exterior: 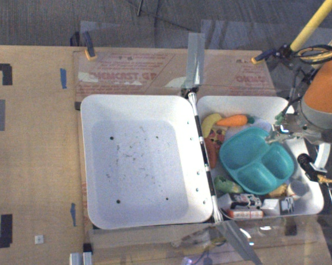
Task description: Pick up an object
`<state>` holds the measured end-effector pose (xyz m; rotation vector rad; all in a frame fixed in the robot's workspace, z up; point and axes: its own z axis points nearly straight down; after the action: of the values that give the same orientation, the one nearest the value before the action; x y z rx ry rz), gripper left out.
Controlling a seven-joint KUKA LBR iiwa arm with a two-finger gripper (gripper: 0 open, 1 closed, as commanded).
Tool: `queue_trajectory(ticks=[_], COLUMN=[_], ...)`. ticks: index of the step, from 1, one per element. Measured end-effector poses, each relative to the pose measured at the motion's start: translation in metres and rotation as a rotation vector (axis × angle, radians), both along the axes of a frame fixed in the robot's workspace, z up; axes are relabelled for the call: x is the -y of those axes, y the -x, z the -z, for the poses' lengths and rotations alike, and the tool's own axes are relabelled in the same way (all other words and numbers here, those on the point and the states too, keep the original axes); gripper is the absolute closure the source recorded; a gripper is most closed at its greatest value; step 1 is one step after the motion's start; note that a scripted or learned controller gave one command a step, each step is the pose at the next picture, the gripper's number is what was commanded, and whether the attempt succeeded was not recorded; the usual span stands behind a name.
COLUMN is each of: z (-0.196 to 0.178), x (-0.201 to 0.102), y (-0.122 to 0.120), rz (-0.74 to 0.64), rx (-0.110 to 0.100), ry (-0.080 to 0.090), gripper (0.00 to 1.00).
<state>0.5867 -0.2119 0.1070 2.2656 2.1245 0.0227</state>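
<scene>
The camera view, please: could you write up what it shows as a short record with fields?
left bin: white, speckled floor
right bin: white, crowded with objects
teal divided dish: tilted on top of the pile
carrot: orange, at the far rim
banana: yellow, beside the carrot
arm: over the right bin's right edge
gripper: at the dish's far right rim

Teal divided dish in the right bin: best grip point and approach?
Probably the raised rim of the teal dish, pinched from above on its left edge, one finger inside, one outside. It lies tilted atop the other items, too wide to span, and that edge sits clear of the bin wall. The carrot crowds the upper rim.
</scene>
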Motion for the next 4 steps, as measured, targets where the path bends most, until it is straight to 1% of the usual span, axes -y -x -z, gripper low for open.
queue_trajectory(ticks=[1,2,3,4], z=[-0.011,-0.116,-0.116,-0.218], x=[0.001,-0.007,-0.007,-0.013], y=[-0.001,-0.011,-0.011,0.01], rz=[0.001,0.122,0.122,0.161], rx=[0.004,-0.034,-0.033,-0.032], ry=[0.002,-0.017,-0.017,-0.017], gripper=[1.0,1.0,0.0,0.0])
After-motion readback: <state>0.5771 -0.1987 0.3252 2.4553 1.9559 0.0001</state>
